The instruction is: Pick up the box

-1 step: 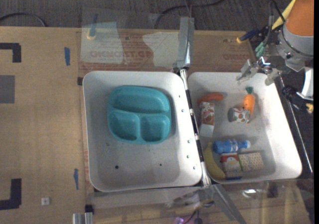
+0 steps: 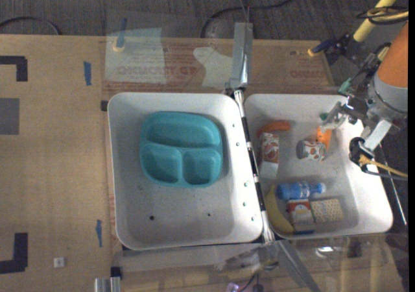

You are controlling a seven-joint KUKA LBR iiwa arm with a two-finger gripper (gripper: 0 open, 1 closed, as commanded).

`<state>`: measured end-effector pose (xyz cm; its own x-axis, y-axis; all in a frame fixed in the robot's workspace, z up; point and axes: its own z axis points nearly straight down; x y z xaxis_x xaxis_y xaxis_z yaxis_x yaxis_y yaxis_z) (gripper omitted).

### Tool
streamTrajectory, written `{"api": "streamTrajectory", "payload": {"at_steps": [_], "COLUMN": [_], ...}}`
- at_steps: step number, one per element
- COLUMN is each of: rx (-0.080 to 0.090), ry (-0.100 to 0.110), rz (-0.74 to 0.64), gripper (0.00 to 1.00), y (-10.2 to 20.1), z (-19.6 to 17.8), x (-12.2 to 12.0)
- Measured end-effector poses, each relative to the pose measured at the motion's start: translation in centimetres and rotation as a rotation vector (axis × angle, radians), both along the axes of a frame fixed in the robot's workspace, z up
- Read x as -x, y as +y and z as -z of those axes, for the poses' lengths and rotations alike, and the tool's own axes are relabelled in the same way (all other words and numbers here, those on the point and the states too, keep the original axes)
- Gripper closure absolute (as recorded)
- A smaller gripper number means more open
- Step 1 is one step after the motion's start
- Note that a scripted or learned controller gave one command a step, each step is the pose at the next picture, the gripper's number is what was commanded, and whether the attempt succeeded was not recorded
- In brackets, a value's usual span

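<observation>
A small red box (image 2: 299, 213) lies near the front of the right bin (image 2: 369, 216), beside a tan cracker-patterned packet (image 2: 327, 209). A red-and-white carton (image 2: 269, 146) stands near the bin's left wall. My gripper (image 2: 353, 123) hangs over the bin's back right part, right of a small can (image 2: 311, 150) and an orange piece (image 2: 323, 136). It is well away from the red box and holds nothing that I can see.
The right bin also holds an orange carrot-like item (image 2: 275, 126), a blue bottle (image 2: 300, 189) and a banana (image 2: 277, 214). A teal divided plate (image 2: 183, 148) lies in the left bin (image 2: 130, 219). Cables and a yellow rod (image 2: 382, 2) sit at the back right.
</observation>
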<state>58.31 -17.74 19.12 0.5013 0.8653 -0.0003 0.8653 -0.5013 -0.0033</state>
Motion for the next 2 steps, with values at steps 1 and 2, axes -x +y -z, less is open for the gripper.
{"api": "streamTrajectory", "payload": {"at_steps": [1, 2], "rx": [0.000, -0.001], "ry": [0.000, 0.000], "rz": [0.107, 0.110], "gripper": [0.00, 1.00], "y": [5.17, 5.06], "z": [8.40, 7.41], "x": [-0.50, -0.52]}}
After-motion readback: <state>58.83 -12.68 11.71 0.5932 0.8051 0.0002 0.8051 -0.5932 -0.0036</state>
